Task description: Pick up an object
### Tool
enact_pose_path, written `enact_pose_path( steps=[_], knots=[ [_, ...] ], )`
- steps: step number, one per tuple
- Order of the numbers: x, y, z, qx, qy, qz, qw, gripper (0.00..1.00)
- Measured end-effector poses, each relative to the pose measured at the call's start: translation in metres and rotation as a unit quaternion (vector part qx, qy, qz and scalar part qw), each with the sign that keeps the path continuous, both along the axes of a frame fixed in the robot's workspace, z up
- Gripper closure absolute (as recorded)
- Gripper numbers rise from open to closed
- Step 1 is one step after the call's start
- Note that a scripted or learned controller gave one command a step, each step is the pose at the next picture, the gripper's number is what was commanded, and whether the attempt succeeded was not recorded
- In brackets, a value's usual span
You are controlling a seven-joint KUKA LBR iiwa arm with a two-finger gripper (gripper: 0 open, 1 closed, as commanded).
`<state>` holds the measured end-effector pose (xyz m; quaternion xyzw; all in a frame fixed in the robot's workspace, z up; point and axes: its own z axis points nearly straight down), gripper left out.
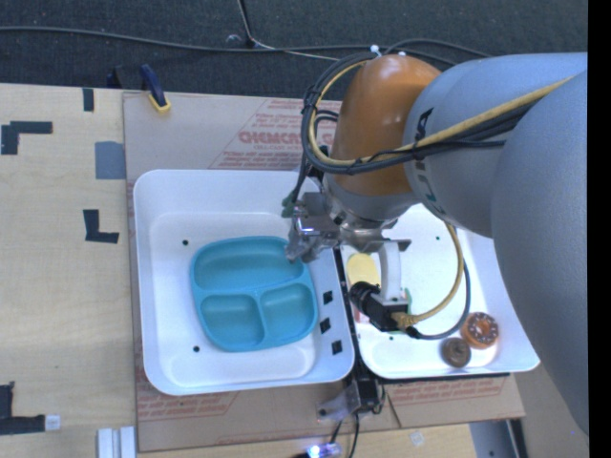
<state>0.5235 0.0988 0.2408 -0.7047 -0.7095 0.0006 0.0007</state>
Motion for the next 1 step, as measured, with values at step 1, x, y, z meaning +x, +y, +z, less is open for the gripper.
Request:
enact_pose_path(
  steps=[1],
  knots=[
    [0.0,-0.0025,0.0,-0.0003,0.0,-0.002,1.0,0.0]
  ],
)
